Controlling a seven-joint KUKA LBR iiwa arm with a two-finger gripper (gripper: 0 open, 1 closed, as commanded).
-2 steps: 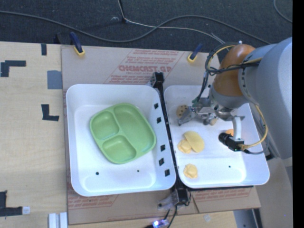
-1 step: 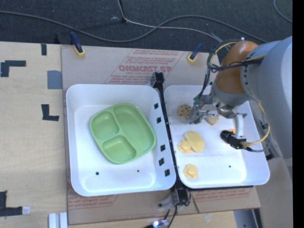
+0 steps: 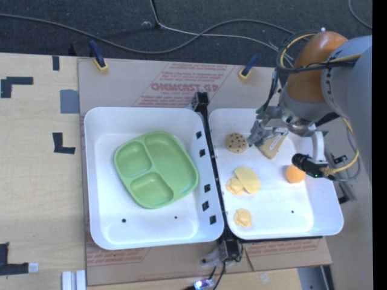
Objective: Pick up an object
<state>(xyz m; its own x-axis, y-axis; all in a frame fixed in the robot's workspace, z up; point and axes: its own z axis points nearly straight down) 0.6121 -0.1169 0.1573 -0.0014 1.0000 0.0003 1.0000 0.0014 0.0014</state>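
On the bench, the right bin point(image 3: 314, 219) is holding the food pieces. I'm seeing the gripper point(image 3: 263, 136) closing around a tan block point(image 3: 273, 145) beside the cookie point(image 3: 236, 142); that edge grip is risking a slip.

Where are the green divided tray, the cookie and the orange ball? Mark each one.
green divided tray point(image 3: 156, 168): camera view, left bin, on the ridge where its three compartments meet.
cookie point(image 3: 236, 142): camera view, right bin, middle of its speckled top.
orange ball point(image 3: 294, 174): camera view, right bin, centre of the ball.
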